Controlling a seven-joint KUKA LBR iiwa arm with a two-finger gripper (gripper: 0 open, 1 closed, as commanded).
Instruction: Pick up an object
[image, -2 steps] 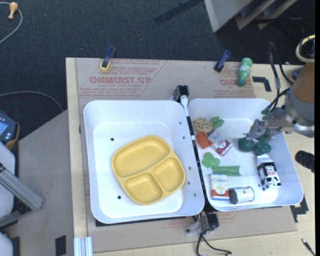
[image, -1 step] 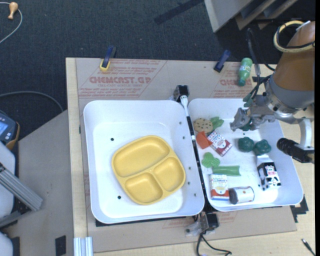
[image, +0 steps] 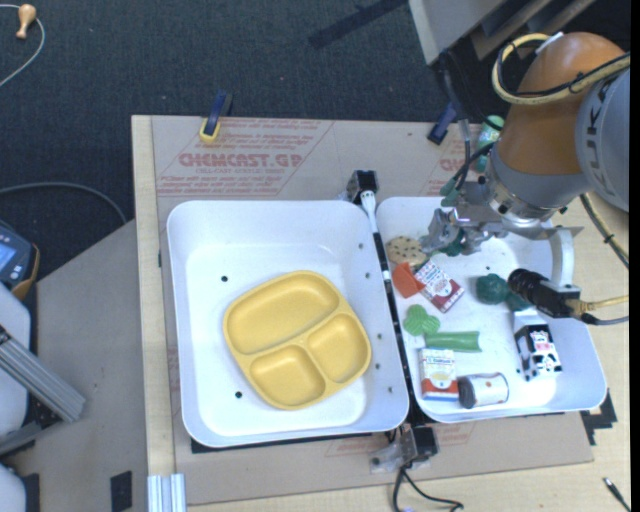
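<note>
Nearest the camera, at the front of the right bin (image: 590, 385), a small can (image: 484, 390) lies on its side, touching an orange and white carton (image: 438, 370) to its left. Just behind them a green bar (image: 452, 341) lies flat, with a rounded green piece (image: 420, 322) beside its left end, close to the wall shared by the two bins. Over on the right side of that bin sits a black and white carton (image: 538, 351), apart from the others. The left bin (image: 195, 300) holds a yellow divided plate (image: 296, 338), set at a slant near its middle. Farther back in the right bin, a teal lump (image: 491, 290) lies mid-bin, and a red and white carton (image: 438, 285) rests tilted just beside an orange-red scrap (image: 403, 280). Behind the scrap is a speckled tan disc (image: 403, 247). The gripper (image: 453, 237) hangs over the far left part of the right bin, just behind the red and white carton and to the right of the disc; whether it is spread, pressed together or pinching anything cannot be told from here. Both bins stand on a brown board (image: 250, 160) with red lettering, and a blue and yellow clamp (image: 213, 118) bites its far edge.
</note>
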